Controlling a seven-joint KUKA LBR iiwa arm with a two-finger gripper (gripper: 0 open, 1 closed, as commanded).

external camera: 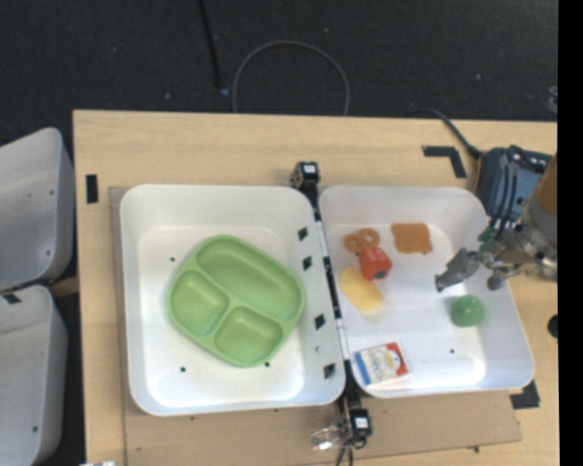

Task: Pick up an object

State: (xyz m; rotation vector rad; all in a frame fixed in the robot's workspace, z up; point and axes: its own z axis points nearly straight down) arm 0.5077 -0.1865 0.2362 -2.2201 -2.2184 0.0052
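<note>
My gripper (474, 276) hangs over the right side of the right bin (496, 357), reaching in from the right. Its two fingers stand apart, open, with nothing between them. A small green ball (466, 310) lies just below and in front of the fingertips, apart from them. Further left in the same bin are a brown square piece (411, 238), an orange pretzel (361, 241), a red item (374, 262) and a yellow lemon-like item (362, 290). A white packet with red and blue print (381, 362) lies at the bin's front left corner.
The left bin (141, 357) holds a green divided plate (235, 299). A ridge with black clips (321, 270) separates the two bins. The wooden bench (175, 144) surrounds them, with black cable (291, 66) on the dark floor behind.
</note>
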